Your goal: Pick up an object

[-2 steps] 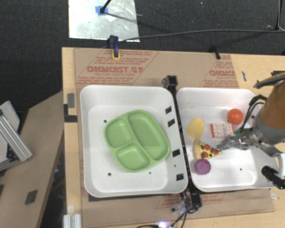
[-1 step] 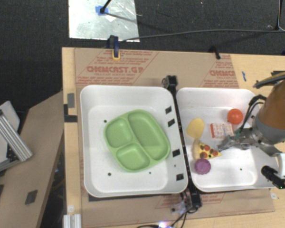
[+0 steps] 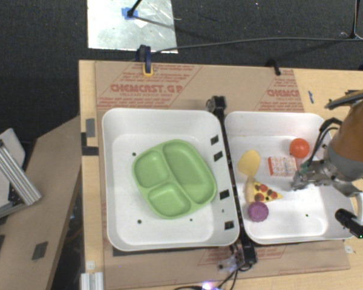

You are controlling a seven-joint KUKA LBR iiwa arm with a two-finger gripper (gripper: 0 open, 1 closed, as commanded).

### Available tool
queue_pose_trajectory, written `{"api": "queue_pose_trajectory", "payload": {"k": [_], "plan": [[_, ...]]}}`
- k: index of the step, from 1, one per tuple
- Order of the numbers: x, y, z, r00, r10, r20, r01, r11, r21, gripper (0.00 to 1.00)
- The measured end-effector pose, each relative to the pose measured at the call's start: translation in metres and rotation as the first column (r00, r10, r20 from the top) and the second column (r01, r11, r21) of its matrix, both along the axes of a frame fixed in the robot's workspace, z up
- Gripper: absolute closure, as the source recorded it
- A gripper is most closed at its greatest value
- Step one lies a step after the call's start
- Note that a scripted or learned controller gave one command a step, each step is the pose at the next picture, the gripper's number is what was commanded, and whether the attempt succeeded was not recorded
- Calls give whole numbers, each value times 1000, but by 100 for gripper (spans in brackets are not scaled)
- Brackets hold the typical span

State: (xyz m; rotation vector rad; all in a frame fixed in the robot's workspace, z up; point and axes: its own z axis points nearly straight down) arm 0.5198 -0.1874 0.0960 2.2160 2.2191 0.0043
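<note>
Just left of the hand — seemingly touching — a packet.

Dark carpeted floor; silver sheet lying on it; brown board-covered bench; aluminium rail left.

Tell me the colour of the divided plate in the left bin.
Light green; the divided plate shows plainly in the camera view.

**What I can't make out from here**

The grey arm with its orange band runs off the right edge. I can't tell how the two-finger tool has its tips set; they blur together. The print on the small red-and-white packet is too small to read.
</note>
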Motion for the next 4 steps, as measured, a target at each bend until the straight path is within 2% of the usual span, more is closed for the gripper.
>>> {"api": "queue_pose_trajectory", "payload": {"k": [2, 3, 4], "plan": [[-3, -18, 112, 1000, 2, 2, -2, 1000, -1, 100], [-5, -11, 173, 1000, 4, 3, -4, 1000, -1, 100], [-1, 35, 176, 1000, 8, -2, -8, 1000, 3, 100]]}}
